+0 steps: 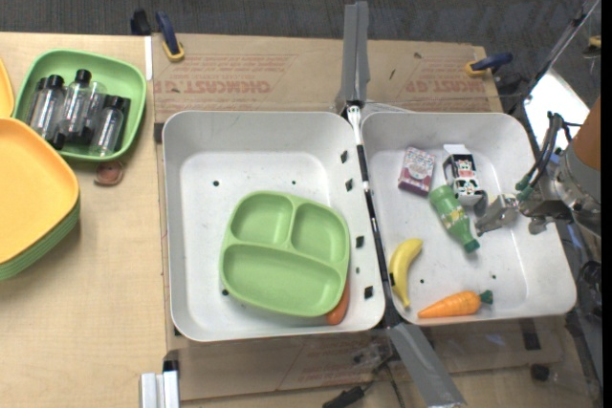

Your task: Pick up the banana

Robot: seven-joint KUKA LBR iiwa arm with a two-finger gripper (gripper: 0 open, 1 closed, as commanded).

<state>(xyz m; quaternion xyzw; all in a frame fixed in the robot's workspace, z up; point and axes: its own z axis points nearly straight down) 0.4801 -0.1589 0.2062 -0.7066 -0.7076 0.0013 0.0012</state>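
The curved yellow banana [404, 268] lies in the right white bin [535, 301], near its left wall, just above the orange plastic carrot [453, 304]. The metal end effector [501, 211] stands beside the green plastic bottle [453, 216], well apart from the banana; whether it is apart or together, I cannot tell.

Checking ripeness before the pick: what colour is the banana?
Yellow with a greenish tip, seen in the camera view: the banana.
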